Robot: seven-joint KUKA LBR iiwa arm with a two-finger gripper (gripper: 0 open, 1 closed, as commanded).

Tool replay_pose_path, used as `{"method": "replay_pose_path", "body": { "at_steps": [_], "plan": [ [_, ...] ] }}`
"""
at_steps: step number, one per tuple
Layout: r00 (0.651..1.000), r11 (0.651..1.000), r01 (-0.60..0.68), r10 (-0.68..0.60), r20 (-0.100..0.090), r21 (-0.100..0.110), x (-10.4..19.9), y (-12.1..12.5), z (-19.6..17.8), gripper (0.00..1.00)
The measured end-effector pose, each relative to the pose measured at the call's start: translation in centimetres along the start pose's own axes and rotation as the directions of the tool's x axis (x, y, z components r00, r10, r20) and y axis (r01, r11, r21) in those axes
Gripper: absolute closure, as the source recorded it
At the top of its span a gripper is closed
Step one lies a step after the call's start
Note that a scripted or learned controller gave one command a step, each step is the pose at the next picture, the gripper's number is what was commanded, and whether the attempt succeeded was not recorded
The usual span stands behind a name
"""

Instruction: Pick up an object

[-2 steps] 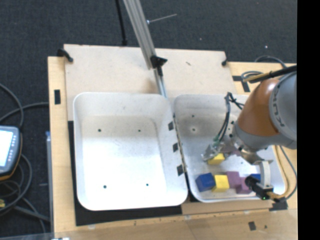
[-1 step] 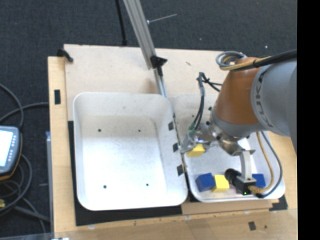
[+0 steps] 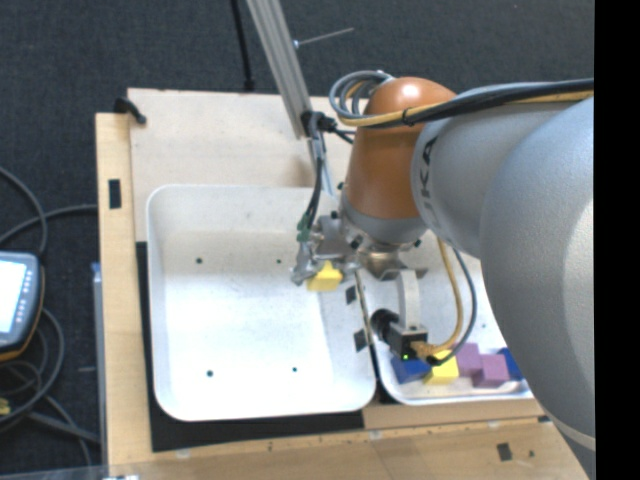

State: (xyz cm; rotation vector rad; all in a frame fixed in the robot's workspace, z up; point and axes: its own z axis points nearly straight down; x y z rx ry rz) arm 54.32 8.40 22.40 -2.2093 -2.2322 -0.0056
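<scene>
My gripper [image 3: 322,271] hangs over the right edge of the left bin [image 3: 200,268], below the orange wrist band. A small yellow block [image 3: 325,279] sits between its fingers, and the gripper is shut on it. The block looks lifted clear of the bin floor. In the right bin [image 3: 440,393], near its front edge, lie a blue block [image 3: 409,369], a second yellow block [image 3: 443,369] and a purple block [image 3: 485,365]. The arm hides most of the right bin.
A slanted aluminium rail [image 3: 275,43] rises from the bench behind the bins. A handheld pendant [image 3: 15,298] with cables lies on the floor at far left. The wooden bench [image 3: 120,268] frames both bins.
</scene>
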Motion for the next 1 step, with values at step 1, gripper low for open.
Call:
{"method": "replay_pose_path", "body": {
  "at_steps": [1],
  "plan": [
    [1.0, 1.0, -0.013, 0.013, 0.004, -0.004, -4.11, 1.43, -5.82, 1.0]
  ]
}}
